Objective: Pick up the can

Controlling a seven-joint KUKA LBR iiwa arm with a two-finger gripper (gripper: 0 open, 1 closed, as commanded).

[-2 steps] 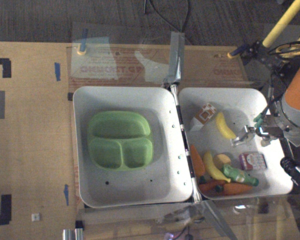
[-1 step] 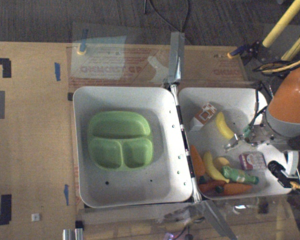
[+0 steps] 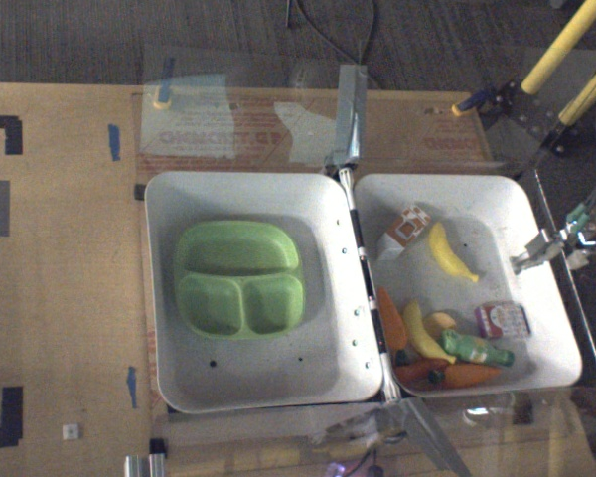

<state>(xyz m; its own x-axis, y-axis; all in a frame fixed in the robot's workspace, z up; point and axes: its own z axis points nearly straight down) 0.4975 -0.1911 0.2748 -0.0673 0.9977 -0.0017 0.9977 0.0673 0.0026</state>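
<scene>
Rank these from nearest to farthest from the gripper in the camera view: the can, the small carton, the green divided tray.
Measured from the gripper at the right bin's right edge:
1. The can, lying just below and left of it in the right bin.
2. The small carton, at that bin's upper left.
3. The green divided tray, across in the left bin.

My gripper (image 3: 548,249) hung over the right bin's (image 3: 497,192) right rim. The can (image 3: 502,320) lay on its side near a green bottle (image 3: 477,349), bananas (image 3: 453,252) and carrots (image 3: 457,374). A green tray (image 3: 240,278) sat in the left bin (image 3: 179,366).
</scene>
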